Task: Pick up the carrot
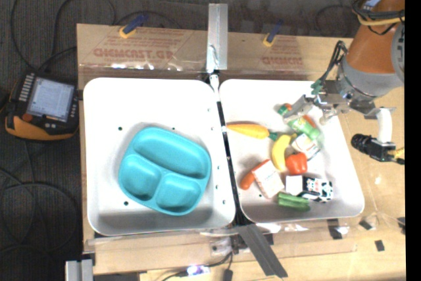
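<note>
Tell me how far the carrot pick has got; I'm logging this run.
Nothing looks done yet. The carrot lies in the right bin near the divider. The end effector hangs over the bin's upper right, away from the carrot. Reaching, gripping and lifting remain.

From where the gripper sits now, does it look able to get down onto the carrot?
Probably yes. The carrot lies uncovered near the divider side of the right bin, with the banana beside its tip. The gripper hovers at the bin's far right edge, so it must cross over.
</note>
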You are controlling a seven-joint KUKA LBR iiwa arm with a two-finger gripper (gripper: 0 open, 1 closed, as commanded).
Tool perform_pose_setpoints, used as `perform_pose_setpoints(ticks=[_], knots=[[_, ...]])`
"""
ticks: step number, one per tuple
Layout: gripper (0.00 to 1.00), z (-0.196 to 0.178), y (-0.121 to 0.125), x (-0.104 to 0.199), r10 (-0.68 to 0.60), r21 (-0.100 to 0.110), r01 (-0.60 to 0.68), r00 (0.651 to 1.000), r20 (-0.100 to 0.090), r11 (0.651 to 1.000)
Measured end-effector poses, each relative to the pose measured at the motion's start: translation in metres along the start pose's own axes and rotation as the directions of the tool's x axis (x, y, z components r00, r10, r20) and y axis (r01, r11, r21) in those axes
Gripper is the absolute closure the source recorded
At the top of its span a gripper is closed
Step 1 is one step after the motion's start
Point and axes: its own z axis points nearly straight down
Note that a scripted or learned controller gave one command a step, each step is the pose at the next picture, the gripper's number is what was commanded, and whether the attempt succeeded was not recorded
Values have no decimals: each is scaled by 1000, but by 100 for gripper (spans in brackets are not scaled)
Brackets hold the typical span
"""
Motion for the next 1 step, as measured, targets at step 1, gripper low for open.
perform_pose_setpoints(ticks=[1], knots=[[0,83,12,64,79,2,-79,997,0,997]])
